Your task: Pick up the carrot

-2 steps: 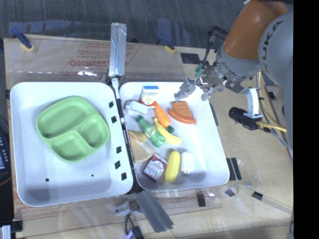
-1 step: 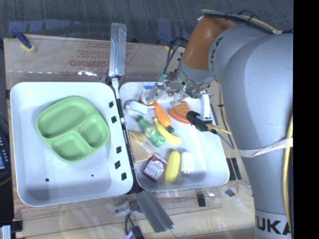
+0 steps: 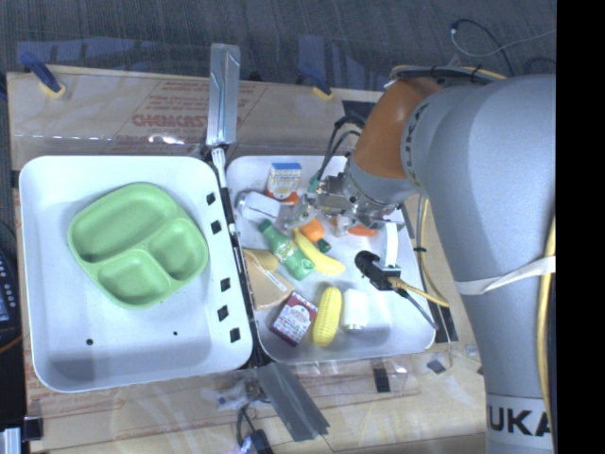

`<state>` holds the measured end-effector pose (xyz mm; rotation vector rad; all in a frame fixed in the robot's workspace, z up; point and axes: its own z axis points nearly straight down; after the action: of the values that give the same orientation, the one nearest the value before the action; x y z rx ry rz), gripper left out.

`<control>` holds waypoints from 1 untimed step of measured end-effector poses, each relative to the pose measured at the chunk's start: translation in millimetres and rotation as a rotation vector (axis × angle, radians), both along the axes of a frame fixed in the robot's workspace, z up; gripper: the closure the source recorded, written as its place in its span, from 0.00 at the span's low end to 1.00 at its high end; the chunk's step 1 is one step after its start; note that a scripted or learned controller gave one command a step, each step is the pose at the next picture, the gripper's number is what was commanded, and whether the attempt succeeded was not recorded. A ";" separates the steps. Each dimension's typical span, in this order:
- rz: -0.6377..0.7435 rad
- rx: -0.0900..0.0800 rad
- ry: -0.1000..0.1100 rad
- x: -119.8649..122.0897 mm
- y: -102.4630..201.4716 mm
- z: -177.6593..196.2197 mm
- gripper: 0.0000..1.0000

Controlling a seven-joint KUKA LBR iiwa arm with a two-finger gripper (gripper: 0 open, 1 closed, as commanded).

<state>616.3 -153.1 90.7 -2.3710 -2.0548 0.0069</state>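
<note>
Camera view: arm over right bin (image 3: 416,334), tool (image 3: 333,197) down among the toy food.
Writing: "KUKA" in white letters, partly cut off, low on the grey arm; faint red print on the clear sheet behind the bins, not readable. Carrot (image 3: 312,226), orange and stubby, lies mid-bin just below the tool, touching the yellow banana (image 3: 319,253); whether they touch the tool I cannot tell. Tool state: cannot tell, fingertips lost in clutter. Nearby: green plastic bottle (image 3: 287,247), small white-and-blue carton (image 3: 285,179), knobbly yellow corn cob (image 3: 327,314), red printed box (image 3: 294,319), white cylinder (image 3: 354,310). Left bin (image 3: 57,348) carries a glossy pale-green three-compartment plate (image 3: 138,244).
</note>
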 end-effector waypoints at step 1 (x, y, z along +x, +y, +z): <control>0.002 -0.001 -0.006 -12.8 -45.8 67.4 0.00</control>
<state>603.4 -198.9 158.1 -2.3721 -2.0605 0.0004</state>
